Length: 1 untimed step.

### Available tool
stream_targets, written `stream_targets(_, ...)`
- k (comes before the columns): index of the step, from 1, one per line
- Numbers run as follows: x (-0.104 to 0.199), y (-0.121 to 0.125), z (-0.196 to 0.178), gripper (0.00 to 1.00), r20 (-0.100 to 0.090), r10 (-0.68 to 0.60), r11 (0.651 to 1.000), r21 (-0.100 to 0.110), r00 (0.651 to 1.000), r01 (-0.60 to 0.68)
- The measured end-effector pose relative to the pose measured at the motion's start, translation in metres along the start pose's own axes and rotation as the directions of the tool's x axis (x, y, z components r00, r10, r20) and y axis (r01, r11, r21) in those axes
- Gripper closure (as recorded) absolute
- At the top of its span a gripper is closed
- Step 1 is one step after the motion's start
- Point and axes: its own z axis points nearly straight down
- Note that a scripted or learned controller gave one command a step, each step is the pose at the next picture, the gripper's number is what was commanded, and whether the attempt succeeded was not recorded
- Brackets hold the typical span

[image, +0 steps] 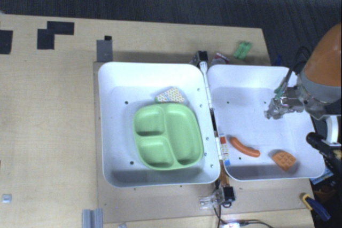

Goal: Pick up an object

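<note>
I see my tool [276, 109] over the right bin [240, 83], toward its right side; I cannot tell how it is set. A sausage [244, 147] and a waffle [284, 159] lie near, apart from it. The left bin [115, 88] holds a green tray [167, 135].

A divided tray [168, 136] lay in the left bin [109, 115]; a sausage [244, 147] and waffle [284, 159] lay in the right bin [240, 80].

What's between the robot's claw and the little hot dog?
Nothing. In the camera view, just bare white floor of the right bin separates the gripper from the hot dog below it.
</note>
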Motion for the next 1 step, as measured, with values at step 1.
stream_targets(1, 0.0424, -0.0573, -0.0402, 1.0, -0.002, -0.003, 1.0, 0.0, 1.0, 0.003)
